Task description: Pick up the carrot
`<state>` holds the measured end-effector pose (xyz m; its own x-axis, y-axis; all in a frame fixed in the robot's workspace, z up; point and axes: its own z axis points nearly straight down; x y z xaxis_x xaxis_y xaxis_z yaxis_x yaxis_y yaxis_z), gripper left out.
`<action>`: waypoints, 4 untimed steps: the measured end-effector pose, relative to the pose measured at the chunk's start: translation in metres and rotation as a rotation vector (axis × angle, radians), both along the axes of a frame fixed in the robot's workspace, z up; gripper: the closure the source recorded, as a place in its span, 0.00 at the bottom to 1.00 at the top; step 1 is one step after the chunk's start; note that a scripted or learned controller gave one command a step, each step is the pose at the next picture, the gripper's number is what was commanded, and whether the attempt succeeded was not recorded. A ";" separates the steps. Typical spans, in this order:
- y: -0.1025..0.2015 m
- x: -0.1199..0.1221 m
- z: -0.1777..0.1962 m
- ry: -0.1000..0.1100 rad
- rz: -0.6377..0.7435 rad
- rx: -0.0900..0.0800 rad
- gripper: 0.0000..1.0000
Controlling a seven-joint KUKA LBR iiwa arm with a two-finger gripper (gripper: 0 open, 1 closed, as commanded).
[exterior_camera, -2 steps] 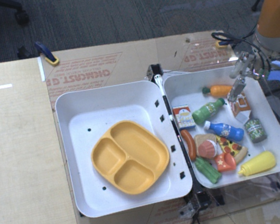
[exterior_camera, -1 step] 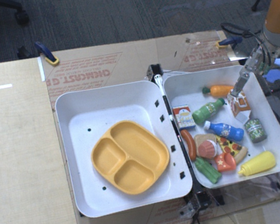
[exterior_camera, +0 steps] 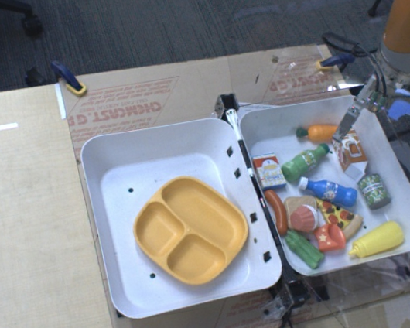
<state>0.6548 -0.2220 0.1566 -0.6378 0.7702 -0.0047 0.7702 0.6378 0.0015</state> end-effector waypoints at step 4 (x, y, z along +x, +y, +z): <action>0.010 0.013 -0.050 -0.006 -1.025 0.026 0.00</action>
